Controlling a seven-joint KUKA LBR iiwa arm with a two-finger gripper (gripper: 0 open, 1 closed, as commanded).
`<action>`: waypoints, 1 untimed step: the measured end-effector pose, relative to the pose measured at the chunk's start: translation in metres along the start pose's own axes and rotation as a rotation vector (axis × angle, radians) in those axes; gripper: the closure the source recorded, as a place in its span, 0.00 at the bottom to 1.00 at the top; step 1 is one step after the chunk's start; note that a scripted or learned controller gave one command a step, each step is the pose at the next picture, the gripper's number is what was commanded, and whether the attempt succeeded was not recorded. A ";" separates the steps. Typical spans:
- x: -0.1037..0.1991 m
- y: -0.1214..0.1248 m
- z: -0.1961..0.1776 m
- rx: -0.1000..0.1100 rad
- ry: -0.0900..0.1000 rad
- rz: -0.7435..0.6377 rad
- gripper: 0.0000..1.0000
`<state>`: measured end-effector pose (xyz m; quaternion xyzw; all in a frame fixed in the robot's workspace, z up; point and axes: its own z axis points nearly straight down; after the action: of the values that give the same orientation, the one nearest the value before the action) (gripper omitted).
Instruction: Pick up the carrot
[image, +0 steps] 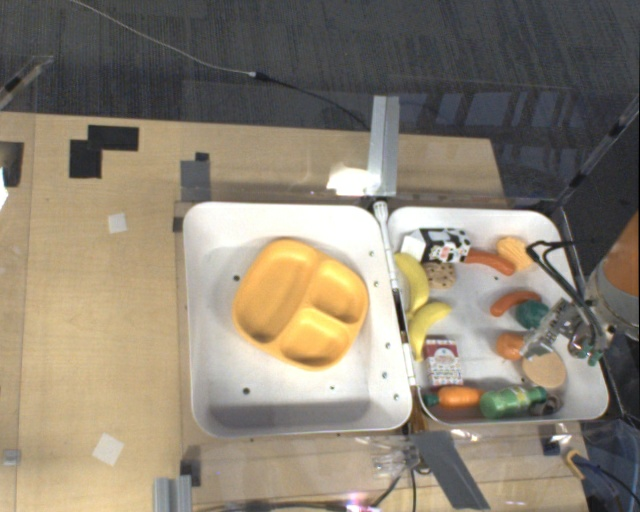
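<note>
Hovering at the right bin's (600, 405) edge, the hand (560, 335) gripped nothing I could tell; the carrot (458, 397) lay unpicked.

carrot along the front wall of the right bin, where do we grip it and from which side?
Grip the carrot across its orange middle, coming straight down from above. It lies flat, long axis running left to right along the right bin front wall, with the green bottle close on its right end and the small red carton just behind. A side approach looks blocked, so fingers should probably straddle front to back.
</note>
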<state>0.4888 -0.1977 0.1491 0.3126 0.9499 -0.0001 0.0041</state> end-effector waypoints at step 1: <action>-0.006 -0.006 -0.067 -0.001 -0.002 0.225 1.00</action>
<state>0.4892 -0.2059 0.2166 0.4174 0.9087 0.0004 0.0050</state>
